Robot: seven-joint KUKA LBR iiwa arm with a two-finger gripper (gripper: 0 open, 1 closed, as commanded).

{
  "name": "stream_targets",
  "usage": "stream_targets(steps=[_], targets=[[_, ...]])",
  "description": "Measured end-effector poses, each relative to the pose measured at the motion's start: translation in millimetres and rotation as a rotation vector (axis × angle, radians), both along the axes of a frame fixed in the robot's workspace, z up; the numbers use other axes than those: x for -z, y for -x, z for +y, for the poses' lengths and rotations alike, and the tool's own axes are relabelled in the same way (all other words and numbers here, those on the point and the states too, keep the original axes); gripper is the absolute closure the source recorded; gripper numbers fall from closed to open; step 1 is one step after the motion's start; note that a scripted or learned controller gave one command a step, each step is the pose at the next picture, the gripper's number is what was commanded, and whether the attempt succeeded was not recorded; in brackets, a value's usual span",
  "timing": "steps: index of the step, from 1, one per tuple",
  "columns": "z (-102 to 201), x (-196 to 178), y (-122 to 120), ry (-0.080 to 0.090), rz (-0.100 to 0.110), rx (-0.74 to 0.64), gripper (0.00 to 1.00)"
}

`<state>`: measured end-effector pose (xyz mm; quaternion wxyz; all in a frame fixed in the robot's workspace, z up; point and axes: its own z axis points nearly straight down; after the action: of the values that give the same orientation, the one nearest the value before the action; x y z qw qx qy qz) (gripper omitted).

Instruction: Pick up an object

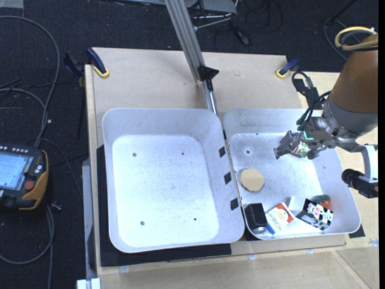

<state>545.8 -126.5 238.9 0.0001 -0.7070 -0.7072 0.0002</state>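
**Colour rundown of your bench**

You've got two shallow white plastic bins (162, 179) with fine dark speckling. In the right one: a tan round disc (252, 180), a black rectangular block (255, 216), an orange-and-white small box (280, 216), and a black-white patterned packet (314, 212).

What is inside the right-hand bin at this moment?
The right bin holds a tan disc, a black block, an orange-and-white box and a patterned pack. The arm covers its far right corner.
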Motion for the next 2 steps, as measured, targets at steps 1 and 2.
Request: stream_targets(steps=[1,2], targets=[[0,0,0,0.0,0.0,0.0,0.0],[2,43,4,-0.001,0.003,0.0,0.0]])
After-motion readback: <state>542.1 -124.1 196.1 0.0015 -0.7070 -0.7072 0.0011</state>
